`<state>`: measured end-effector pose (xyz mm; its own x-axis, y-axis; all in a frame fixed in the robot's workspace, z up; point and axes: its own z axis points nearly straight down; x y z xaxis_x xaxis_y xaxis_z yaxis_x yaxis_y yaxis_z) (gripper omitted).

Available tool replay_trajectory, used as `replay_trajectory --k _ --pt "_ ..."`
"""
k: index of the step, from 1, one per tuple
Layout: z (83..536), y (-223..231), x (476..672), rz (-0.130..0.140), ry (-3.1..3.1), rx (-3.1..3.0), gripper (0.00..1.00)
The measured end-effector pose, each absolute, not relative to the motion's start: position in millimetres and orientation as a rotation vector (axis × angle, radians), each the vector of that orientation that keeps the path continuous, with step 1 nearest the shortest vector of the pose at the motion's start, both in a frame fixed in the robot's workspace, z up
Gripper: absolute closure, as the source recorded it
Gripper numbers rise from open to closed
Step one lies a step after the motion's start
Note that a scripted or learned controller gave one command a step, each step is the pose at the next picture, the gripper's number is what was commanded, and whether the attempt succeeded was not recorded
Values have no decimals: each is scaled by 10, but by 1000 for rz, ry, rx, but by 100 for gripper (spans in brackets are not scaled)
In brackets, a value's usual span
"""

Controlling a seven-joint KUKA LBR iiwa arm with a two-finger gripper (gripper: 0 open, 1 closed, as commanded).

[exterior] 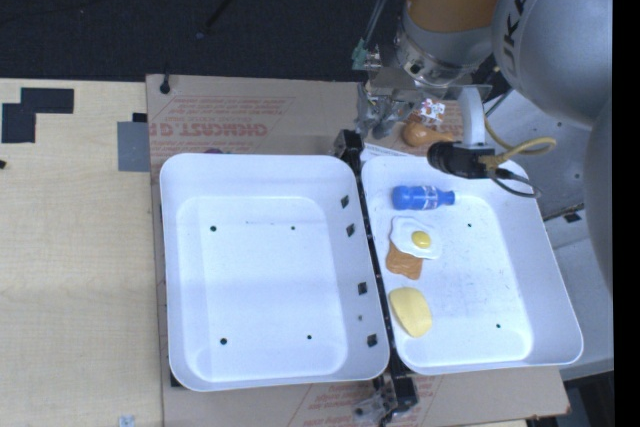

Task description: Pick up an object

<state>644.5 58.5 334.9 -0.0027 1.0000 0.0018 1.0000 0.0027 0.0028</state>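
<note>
The right bin (520, 315) holds three things. A small blue bottle (422, 198) lies on its side near the far wall. A fried egg on a slice of toast (412, 247) lies just in front of it, by the bin's left wall. A yellow oval piece (410, 312) lies nearer the front. My gripper (385, 118) hangs over the far left corner of the right bin, above and behind the blue bottle. A small brown rounded object (418, 131) with a white and red bit on top shows right beside the gripper, at the bin's far rim; whether it is held is unclear.
The left bin (190, 215) stands beside the right one, joined by a black divider with clips (360, 245). A black cable end (460, 158) hangs off the wrist over the right bin's far edge. The grey arm fills the upper right.
</note>
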Motion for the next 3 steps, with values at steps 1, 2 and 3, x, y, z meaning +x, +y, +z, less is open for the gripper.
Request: replay_trajectory --k 1,2,3 --pt "2631 1044 6425 -10 2229 2223 100" --pt "3145 1350 6443 5 2224 2218 100" --pt "2669 1394 6428 -10 2228 2221 100"
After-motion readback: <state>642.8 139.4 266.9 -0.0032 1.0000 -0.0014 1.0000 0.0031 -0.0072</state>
